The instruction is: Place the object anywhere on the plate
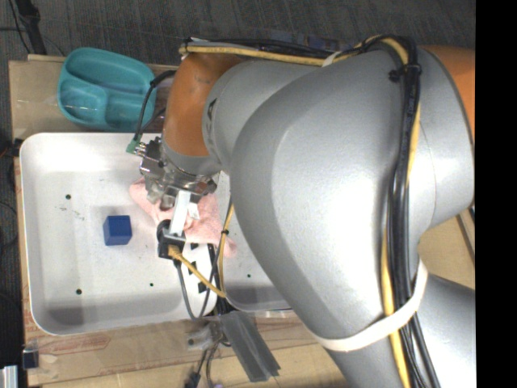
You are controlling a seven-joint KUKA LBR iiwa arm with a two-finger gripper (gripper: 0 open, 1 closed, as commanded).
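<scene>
A small blue cube [117,229] lies on the floor of the left white bin [48,176], left of centre. A pink plate [208,217] lies in the same bin to the cube's right, mostly covered by the arm. My gripper [173,203] hangs low over the plate's left part, a short way right of the cube and apart from it. The grey arm with its orange band [190,107] hides the plate's far side and the bin's right end.
A teal two-compartment dish [103,88] sits on the bench beyond the left bin's far wall. Yellow and black cables [194,277] trail from the wrist over the bin's near wall. The arm's grey body covers the right bin.
</scene>
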